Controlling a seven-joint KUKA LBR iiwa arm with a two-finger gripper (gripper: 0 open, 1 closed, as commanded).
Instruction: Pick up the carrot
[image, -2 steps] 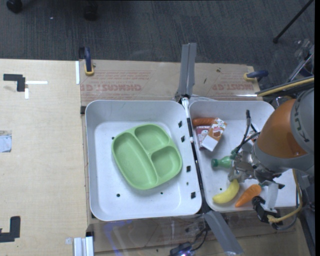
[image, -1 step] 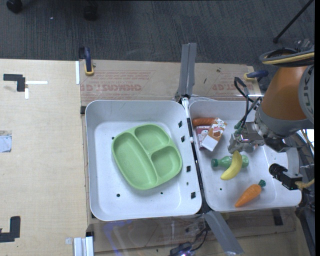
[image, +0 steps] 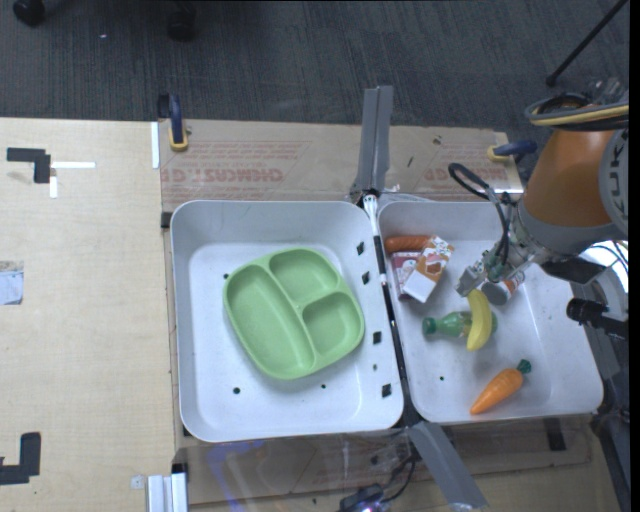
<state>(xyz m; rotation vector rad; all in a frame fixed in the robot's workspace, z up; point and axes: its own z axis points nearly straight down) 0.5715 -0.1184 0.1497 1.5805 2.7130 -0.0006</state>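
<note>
**Over the right bin, carrot well below me**

My gripper (image: 484, 272) hangs at the top of the banana (image: 480, 320) — whether my fingers are parted or closed, I cannot tell. The carrot (image: 498, 389) lies apart near the right bin (image: 560, 405)'s front edge — untouched. A green plate (image: 293, 313) sits in the left bin (image: 200, 330).

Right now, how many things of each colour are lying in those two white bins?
Green: 2, the three-compartment green plastic plate in the left bin and a small green bottle in the right bin
Orange: 1, the orange toy carrot
Yellow: 1, a yellow banana
Red: 1, a red sausage-like piece
Red and white: 1, a small carton
Total: 6
</note>
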